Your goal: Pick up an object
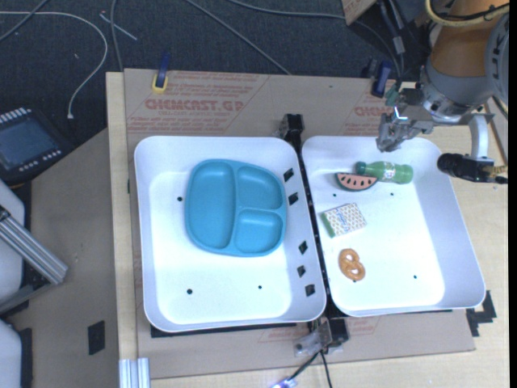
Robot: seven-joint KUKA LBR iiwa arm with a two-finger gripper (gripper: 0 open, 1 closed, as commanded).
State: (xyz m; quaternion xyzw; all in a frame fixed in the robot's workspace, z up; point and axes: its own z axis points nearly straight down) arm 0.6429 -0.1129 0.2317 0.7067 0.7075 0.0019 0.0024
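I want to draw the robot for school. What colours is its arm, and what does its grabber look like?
The arm is fat and round, grey with a shiny orange band near the wrist. Black cables loop along its upper part. The gripper at its tip is small, silvery-grey metal, much thinner than the arm.

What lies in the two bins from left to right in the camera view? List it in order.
Blue divided plate → patterned sachet → pretzel → green bottle. The watermelon slice sits against the bottle's left end, over the sachet and pretzel's span, so I leave it unplaced.
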